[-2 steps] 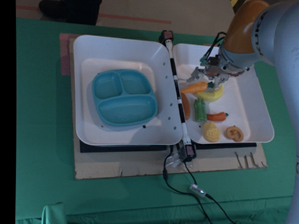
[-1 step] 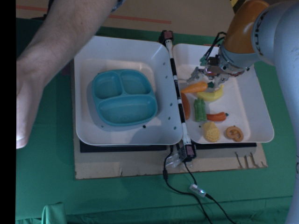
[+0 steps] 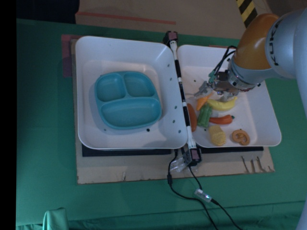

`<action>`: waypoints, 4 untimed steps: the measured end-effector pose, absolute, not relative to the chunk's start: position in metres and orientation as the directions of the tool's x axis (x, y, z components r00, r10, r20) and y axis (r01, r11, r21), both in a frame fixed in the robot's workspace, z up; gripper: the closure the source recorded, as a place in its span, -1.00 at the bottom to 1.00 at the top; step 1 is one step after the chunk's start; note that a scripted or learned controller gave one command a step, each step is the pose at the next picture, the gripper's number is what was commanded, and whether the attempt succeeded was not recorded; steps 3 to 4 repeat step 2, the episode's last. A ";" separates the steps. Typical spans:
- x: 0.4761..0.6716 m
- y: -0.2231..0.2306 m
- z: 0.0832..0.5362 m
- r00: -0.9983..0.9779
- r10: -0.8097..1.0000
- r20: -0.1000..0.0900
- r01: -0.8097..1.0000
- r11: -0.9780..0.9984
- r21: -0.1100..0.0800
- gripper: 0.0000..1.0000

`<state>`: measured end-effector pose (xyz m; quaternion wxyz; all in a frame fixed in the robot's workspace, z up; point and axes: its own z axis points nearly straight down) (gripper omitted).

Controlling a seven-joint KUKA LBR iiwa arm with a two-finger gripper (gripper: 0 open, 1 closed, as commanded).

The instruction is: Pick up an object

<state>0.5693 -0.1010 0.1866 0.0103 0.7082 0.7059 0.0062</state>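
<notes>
Grey arm's gripper (image 3: 211,89) hovers over banana (image 3: 222,104) in right bin (image 3: 268,128)

Two glossy white shallow plastic bins (image 3: 91,133) sit on a green-covered desk (image 3: 43,128), one holding a teal three-compartment plastic plate (image 3: 127,99), the other a yellow toy banana (image 3: 221,104), green ridged vegetable (image 3: 205,115), red chilli pepper (image 3: 221,120) and brown pretzel (image 3: 241,137).

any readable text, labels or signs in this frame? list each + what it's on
"KUKA": dark letters running down the grey arm casing, partly cut off at the frame's edge.
Yellow-and-black hazard stripes on the floor beyond the bench: a marking, no words.
No lettering is legible on the bins, the teal divided plate or the toy food.
</notes>
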 end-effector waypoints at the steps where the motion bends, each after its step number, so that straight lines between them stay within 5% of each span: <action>1: 0.571 -0.102 0.199 0.007 1.000 -0.008 1.000 -0.007 0.030 1.00; 2: 0.565 -0.088 0.300 0.003 1.000 -0.002 1.000 -0.003 0.005 1.00; 4: 0.565 -0.088 0.300 0.003 1.000 -0.002 1.000 -0.003 0.005 1.00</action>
